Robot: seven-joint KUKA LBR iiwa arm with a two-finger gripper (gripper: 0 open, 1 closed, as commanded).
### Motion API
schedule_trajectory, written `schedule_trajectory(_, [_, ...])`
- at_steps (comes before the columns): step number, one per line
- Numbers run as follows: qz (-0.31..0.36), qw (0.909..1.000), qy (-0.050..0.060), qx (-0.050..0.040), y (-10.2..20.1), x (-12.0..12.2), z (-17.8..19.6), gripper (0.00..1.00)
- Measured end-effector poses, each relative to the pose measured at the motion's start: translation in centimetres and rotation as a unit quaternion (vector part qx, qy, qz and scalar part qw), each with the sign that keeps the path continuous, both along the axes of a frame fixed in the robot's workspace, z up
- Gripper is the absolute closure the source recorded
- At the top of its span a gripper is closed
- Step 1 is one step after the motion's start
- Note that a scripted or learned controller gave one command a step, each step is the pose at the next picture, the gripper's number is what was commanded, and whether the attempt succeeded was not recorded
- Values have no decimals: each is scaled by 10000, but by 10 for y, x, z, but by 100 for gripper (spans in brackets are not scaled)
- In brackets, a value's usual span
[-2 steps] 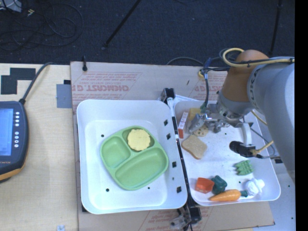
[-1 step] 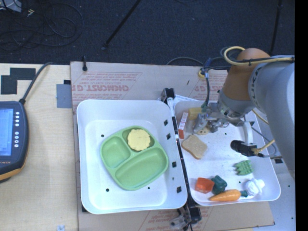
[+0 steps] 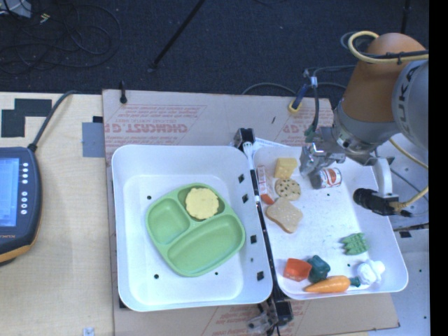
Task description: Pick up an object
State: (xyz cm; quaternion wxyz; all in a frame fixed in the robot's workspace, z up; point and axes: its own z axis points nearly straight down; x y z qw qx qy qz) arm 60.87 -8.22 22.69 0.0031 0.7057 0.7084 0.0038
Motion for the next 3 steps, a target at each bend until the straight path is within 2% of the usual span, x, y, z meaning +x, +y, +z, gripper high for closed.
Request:
schedule_trajectory(1, [-16,10000,62,-4,-2,-2,-9,0])
schedule_trajectory(2, [-40,9999,98,-8,-15,26,-126,0])
schedule_trajectory(3, [-17,10000,64,-6,-11,35,-140,0])
